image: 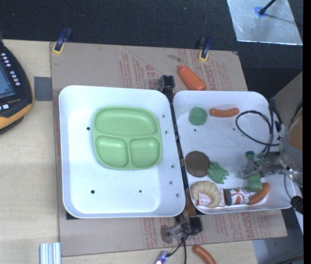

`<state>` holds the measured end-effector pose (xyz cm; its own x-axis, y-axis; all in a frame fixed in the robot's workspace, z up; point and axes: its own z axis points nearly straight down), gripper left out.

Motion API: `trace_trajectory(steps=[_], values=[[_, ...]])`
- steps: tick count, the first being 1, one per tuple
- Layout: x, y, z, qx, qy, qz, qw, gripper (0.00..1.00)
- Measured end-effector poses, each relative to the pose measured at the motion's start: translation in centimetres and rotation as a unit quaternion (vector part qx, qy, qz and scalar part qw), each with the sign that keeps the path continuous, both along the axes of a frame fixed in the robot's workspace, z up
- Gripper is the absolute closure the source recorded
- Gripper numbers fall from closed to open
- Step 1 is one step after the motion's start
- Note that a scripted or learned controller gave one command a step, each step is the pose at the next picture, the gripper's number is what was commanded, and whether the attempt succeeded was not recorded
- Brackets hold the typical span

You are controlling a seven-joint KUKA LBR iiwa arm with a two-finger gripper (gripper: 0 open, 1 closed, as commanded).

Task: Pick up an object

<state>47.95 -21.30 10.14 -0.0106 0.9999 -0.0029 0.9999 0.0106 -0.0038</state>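
Objects for the pick lie in the right bin (265, 100), and no single one is named by the task. Along that bin's near edge a bread-like toy (206, 193), a small labelled bottle (237, 196) lying on its side and a curved orange toy (260, 194) are set in a row, each touching or just beside the next. Just beyond them, at the bin's right edge, the jaws are seen low over the floor of the bin above the orange toy. How far they are open cannot be told, and nothing can be seen held in them. Further in, a leafy green toy (217, 172) is found touching a brown disc (197, 163) near the bin's left edge. At the far edge a green cup (198, 116) and a toy sausage (223, 112) are placed, with a loop of black cable (254, 126) beside them.

The approach is judged to be the step in hand. The orange toy is probably the nearest target; it should be straddled across its narrow width, clear of the bottle and of the bin wall, so that it is not pushed aside. The cable should be kept out of the closing path.

The left bin (67, 147) carries a green divided plate (127, 137), and an orange carrot (191, 78) lies on the counter (18, 164) beyond both bins.
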Motion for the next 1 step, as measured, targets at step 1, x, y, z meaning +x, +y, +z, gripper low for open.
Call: trace_trajectory(steps=[1], values=[[5.79, 6.01, 6.64, 0.0017, -0.001, -0.002, 1.0, 1.0]])
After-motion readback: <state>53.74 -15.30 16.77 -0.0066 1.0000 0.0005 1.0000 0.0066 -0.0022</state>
